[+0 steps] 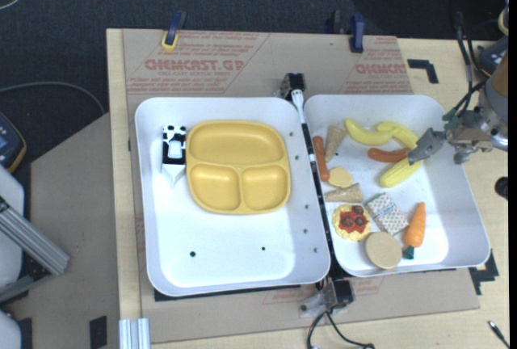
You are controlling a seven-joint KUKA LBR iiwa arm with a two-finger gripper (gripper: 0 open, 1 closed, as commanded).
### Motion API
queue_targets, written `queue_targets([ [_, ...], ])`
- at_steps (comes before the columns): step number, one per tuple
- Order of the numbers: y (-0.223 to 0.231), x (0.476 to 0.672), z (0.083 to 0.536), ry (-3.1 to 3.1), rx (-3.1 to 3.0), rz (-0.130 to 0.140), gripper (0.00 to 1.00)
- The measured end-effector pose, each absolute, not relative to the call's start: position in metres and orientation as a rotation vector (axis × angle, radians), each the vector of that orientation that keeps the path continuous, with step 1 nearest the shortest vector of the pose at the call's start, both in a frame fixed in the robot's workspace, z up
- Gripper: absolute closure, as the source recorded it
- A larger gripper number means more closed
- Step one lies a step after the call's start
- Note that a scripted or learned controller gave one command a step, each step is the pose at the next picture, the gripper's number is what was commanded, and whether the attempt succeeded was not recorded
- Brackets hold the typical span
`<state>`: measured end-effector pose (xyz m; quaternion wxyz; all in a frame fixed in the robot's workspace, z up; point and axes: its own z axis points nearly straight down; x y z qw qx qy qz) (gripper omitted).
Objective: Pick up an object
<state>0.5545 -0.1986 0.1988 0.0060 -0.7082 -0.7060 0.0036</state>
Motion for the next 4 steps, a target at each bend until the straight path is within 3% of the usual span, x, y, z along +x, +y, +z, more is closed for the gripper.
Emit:
queue_targets([
  [1,-0.198,0.558,0.206,-2.222,-2.221,0.000,0.00],
  [3,-0.203,0.551,0.085,-2.218,-2.216,0.004,0.00],
  [4,-0.203,0.551,0.085,-2.218,-2.220,0.001,0.00],
])
